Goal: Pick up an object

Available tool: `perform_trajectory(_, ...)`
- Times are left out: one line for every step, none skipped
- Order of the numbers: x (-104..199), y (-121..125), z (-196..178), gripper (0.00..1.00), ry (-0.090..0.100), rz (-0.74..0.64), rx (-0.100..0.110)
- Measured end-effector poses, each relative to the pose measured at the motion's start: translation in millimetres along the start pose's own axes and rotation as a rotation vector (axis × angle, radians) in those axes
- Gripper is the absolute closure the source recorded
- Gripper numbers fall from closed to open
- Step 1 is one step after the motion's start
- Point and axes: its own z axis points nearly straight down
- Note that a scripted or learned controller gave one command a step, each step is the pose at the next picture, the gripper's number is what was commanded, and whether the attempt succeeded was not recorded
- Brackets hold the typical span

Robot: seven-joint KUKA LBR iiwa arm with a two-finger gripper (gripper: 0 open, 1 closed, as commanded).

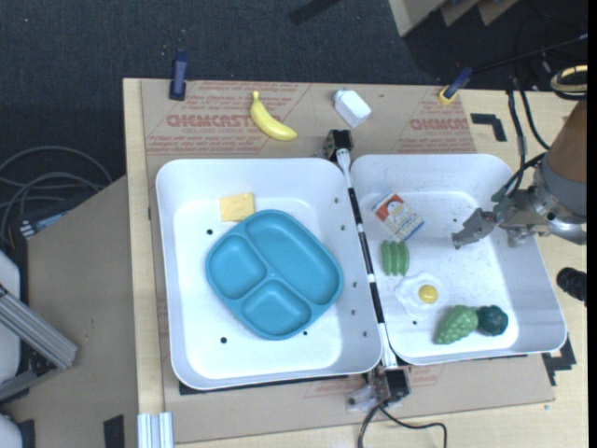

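Reaching over the right bin [522,180], the gripper [476,229] is seen; its finger state cannot be told. "CHEMCAST" is printed on the cardboard [210,119].

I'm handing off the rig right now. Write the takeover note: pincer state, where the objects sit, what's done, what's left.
Pincer: low over the right bin, upper right area, nothing between its fingers; open or shut is unclear from this angle.

Right bin objects: small carton upper left, green pods below it, fried egg, green bumpy piece touching a dark teal piece near the front wall.

Left bin: blue divided plate with a yellow slice at its upper edge.

On the bench behind the bins: banana, white block.

Done: nothing picked yet.
Left: choose an object, grasp, lift.
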Motion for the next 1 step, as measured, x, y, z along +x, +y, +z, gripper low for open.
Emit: perform_trajectory(16.8, -42.2, 108.2, 0.0, 0.001, -0.001, -0.001)
